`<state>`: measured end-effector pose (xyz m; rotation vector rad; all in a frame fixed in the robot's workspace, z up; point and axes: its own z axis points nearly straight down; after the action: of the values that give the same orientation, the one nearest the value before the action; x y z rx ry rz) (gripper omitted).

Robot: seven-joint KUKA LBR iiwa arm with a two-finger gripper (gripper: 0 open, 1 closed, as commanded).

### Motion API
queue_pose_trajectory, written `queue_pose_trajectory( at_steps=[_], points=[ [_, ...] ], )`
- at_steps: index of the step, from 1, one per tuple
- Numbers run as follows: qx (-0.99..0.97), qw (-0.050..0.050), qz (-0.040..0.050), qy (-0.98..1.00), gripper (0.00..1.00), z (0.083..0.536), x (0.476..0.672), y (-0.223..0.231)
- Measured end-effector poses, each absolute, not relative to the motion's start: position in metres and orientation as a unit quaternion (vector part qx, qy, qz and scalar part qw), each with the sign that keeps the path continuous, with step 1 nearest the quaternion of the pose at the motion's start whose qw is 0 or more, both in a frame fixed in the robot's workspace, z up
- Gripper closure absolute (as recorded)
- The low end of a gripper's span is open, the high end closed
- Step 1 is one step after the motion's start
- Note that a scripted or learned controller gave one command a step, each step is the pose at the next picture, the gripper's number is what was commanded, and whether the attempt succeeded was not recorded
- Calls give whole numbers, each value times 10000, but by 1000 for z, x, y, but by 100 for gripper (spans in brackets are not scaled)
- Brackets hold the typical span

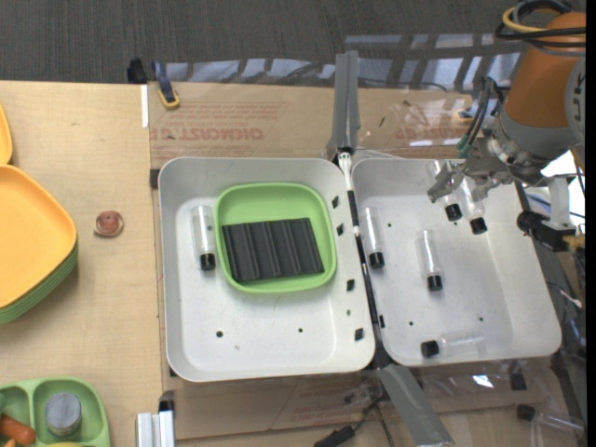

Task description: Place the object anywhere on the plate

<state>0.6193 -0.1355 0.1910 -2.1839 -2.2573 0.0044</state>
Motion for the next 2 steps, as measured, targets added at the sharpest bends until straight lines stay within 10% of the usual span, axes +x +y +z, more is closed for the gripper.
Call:
queue_pose_trajectory(
  at_steps=[1, 2],
  points=[
    [-6606, 14, 13, -7508, 100, 165, 571, -140],
    [-6606, 13, 12, -7507, 0, 165, 571, -140]
  ],
)
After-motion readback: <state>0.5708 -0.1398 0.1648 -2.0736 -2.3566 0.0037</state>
